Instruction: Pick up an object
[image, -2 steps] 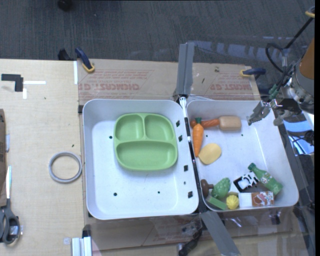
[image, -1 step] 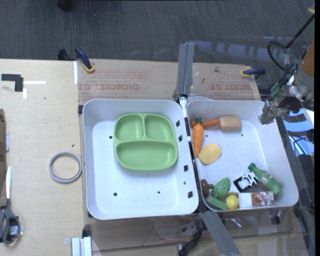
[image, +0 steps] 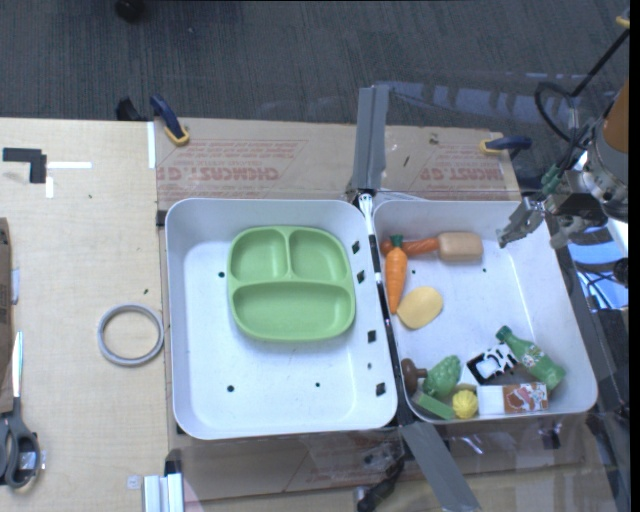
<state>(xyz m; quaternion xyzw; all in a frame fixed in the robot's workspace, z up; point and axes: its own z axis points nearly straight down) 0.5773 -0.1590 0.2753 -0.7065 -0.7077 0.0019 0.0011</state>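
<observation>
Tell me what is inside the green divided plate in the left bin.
The green three-compartment plastic plate lies flat in the left white bin. All three compartments show bare green floor with nothing in them. What lies beneath the plate is covered and cannot be seen.

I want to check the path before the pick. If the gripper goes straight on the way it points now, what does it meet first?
The gripper hangs over the right bin's far right corner, fingers apart and pointing down. Going straight down, it would probably meet bare bin floor first. The tan bread-like piece lies to its left, apparently outside that line, though depth is unclear.
</observation>
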